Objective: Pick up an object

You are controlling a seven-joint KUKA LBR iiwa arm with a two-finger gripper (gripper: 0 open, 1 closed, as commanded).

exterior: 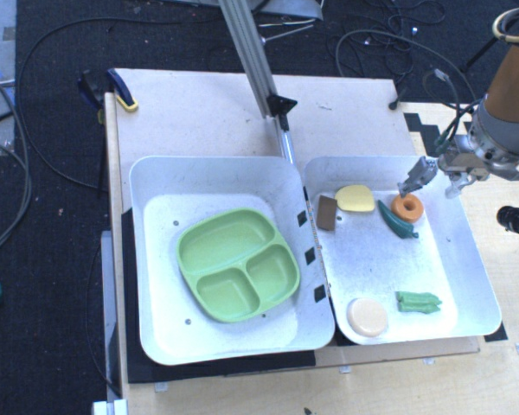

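An orange ring (406, 207) is seen just below the spread tool (439, 177), at frame right.

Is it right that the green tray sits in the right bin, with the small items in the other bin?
No. The camera view shows the green tray in the left bin; the small items, such as the orange ring, lie in the right bin.

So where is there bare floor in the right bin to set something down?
Bare floor spans the middle of the right bin, between the brown block above, the cream disc and the green piece below. The top is crowded: yellow piece, orange ring, hand.
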